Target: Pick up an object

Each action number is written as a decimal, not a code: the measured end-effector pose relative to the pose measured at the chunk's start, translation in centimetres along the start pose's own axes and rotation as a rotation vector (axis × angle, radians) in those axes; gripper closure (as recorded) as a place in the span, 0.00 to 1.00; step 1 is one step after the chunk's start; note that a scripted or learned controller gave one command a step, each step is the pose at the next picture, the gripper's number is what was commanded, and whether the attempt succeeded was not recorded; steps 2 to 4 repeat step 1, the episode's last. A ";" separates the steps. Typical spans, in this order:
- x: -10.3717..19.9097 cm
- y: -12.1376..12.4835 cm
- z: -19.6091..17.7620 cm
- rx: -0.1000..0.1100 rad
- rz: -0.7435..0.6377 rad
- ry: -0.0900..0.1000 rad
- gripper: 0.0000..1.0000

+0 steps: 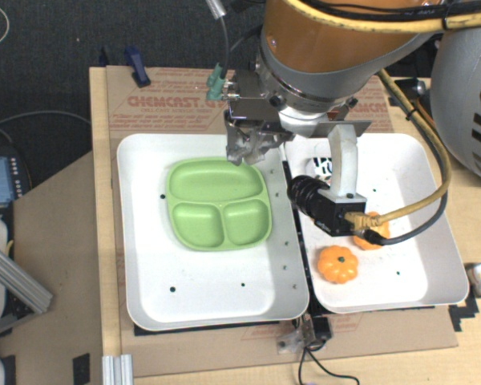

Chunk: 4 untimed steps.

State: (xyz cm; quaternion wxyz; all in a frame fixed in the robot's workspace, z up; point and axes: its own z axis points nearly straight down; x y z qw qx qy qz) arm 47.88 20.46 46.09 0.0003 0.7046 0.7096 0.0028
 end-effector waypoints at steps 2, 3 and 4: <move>-0.3 0.1 -0.9 0.001 0.004 -0.003 1.00; -0.3 0.1 -0.9 0.001 0.004 -0.003 1.00; -0.3 0.1 -0.9 0.001 0.004 -0.003 1.00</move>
